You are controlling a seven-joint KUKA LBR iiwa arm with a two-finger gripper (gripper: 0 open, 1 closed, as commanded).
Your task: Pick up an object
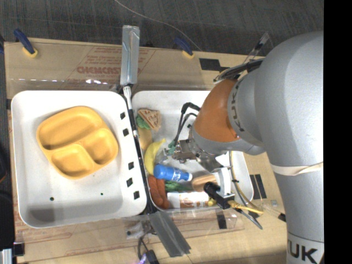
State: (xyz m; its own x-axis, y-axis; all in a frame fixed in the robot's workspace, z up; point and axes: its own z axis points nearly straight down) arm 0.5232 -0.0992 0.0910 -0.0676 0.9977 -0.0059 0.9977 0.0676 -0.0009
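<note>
- The arm [264, 109] comes in from the right and hangs over the right bin [165, 99], covering a good chunk of it.
- The gripper [177, 150] sits low in that bin, just beside the banana [152, 154] and right above the blue bottle [171, 174]. Honestly can't tell if it's open or closed, or if it's got anything.
- All the small pickable stuff is piled along the right bin's left side: a sandwich wedge [147, 117] at the far end, then the banana, then the blue bottle with its white cap lying on its side.
- Closer to the near edge there's a red sausage [157, 192], a white packet [187, 201] and a tan block [202, 179], all crammed together.
- The left bin [22, 111] holds a yellow divided plate [77, 142], well apart from the gripper.
</note>
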